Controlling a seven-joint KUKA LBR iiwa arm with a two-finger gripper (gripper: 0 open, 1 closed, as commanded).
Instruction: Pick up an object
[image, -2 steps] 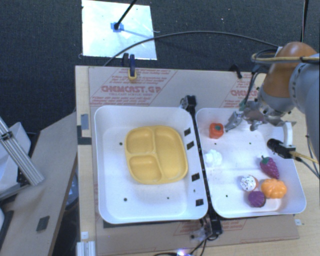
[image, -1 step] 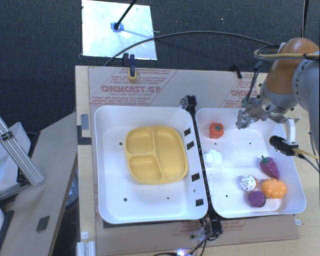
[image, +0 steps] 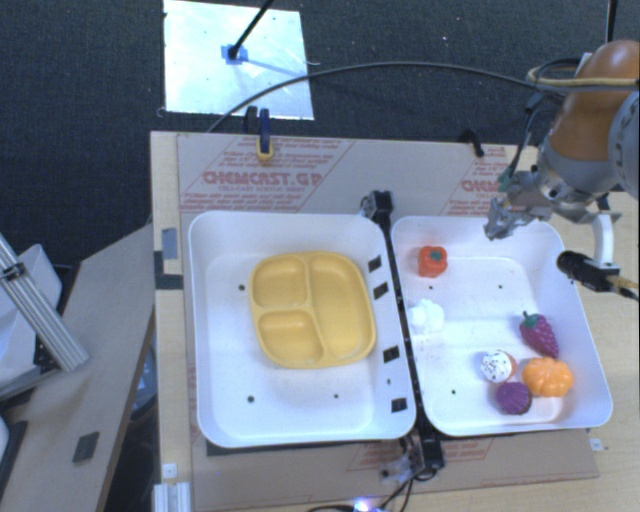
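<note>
We see the gripper (image: 497, 228) hanging over the far right rim of the right bin (image: 470, 425), carrying nothing; whether it is released or clenched we cannot tell. The nearest candidate is the small orange-red toy (image: 432, 261), standing alone near the bin's far left part. We judge it the cleaner target than the cluster at the near right: purple grapes (image: 538, 333), orange pumpkin (image: 548, 377). We would centre above it, then descend straight.
</note>
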